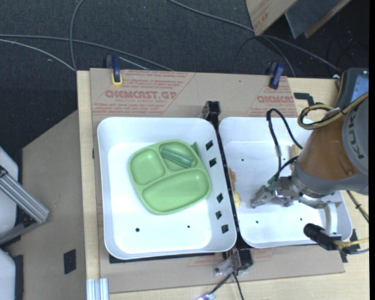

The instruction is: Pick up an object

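The arm runs off the picture's right edge, its bulk covering the far corner of the right bin. The gripper is too small and blurred to read. 1 small orange-tan object sits half hidden against the divider between the 2 bins. A cardboard box is cut off at top.

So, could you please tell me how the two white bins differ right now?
The left bin holds a green divided plate with a darker green object lying in one of its upper compartments; the right bin holds no plate. The arm's end effector is low over the right bin, while nothing reaches into the left bin. Both are shallow, white, round-cornered and sit side by side.
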Controlling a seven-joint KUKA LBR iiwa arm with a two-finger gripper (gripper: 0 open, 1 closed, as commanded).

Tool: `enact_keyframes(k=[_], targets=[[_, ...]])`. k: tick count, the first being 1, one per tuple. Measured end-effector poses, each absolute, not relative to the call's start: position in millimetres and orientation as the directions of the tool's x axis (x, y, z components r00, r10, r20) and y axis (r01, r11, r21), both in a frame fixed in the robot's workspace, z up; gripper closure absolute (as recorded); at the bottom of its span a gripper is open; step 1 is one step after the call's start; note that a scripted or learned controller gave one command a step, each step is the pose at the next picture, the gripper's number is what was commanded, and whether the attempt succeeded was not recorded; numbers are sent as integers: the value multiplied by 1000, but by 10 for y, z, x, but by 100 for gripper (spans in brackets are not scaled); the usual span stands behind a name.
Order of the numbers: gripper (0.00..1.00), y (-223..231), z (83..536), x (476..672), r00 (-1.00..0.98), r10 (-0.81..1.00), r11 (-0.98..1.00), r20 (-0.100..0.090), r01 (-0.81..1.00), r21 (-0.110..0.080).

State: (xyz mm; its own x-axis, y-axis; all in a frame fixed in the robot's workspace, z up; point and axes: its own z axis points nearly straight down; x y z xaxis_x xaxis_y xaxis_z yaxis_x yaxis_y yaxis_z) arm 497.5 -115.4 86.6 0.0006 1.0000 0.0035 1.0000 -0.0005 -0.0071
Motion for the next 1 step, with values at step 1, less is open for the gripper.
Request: enact_keyframes(k=[1], targets=[[100,-1155,1003,4987,1,1000,-1,3,1000,-1]])
